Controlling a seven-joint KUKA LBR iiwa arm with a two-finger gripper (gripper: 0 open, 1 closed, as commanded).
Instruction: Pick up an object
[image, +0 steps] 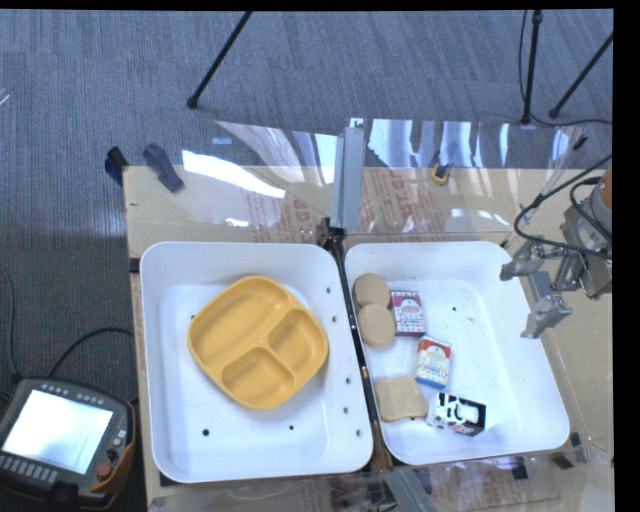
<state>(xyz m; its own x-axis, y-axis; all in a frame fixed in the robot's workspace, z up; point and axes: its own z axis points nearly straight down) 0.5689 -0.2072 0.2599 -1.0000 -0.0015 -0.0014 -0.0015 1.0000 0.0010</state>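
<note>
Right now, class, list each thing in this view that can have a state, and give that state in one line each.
Gripper: open, holding nothing, above the right bin's right edge.
Yellow divided plate: lying flat in the left bin, compartments bare.
Slice of bread: flat in the right bin.
Red carton: lying flat.
Black-and-white carton: lying on its side.
Handheld screen: lit.

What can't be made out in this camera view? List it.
- Arm: cut off by the right edge; just the wrist end shows.
- Gripper: too small to tell whether it is open or shut.
- Small boxes in the right bin: print too small to read.
- Black and white pack: label blurred.
</note>
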